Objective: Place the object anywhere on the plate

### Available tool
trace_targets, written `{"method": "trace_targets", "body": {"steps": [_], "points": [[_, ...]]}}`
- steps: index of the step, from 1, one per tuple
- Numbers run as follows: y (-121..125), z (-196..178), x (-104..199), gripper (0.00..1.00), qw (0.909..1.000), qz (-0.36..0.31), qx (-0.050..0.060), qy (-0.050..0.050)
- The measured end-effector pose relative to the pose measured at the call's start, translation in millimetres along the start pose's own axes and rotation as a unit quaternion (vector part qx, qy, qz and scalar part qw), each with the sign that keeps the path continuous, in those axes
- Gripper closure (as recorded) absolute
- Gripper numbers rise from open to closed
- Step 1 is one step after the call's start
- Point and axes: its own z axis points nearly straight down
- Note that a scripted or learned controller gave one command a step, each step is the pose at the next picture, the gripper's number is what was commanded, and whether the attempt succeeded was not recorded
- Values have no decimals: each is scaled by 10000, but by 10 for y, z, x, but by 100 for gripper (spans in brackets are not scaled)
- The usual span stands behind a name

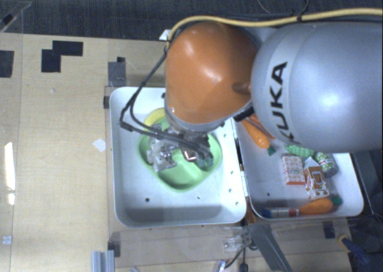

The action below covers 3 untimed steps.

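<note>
A lime green plate (179, 176) lies in the left white bin (173, 216), mostly covered by the arm. My gripper (178, 156) hangs low over the middle of the plate, under the orange wrist band (206, 76). A yellow object (154, 116) peeks out at the plate's far left edge, partly hidden by a black cable and the wrist. What the gripper carries, if anything, is hidden among its metal parts.
The right bin (354, 200) holds an orange carrot (258, 134) near its far left corner, two small snack packets (293, 169), a second carrot (316, 206) and a marker (280, 211) along its near wall. The grey arm body covers much of that bin.
</note>
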Motion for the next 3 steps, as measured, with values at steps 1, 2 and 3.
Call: {"method": "trace_targets", "body": {"steps": [1, 2, 3], "points": [[-95, -330, -339, 100, 9998, 185, 1, 7], [-17, 447, -60, 100, 9996, 269, 2, 22], [-229, 968, -9, 100, 9996, 296, 3, 24]]}}
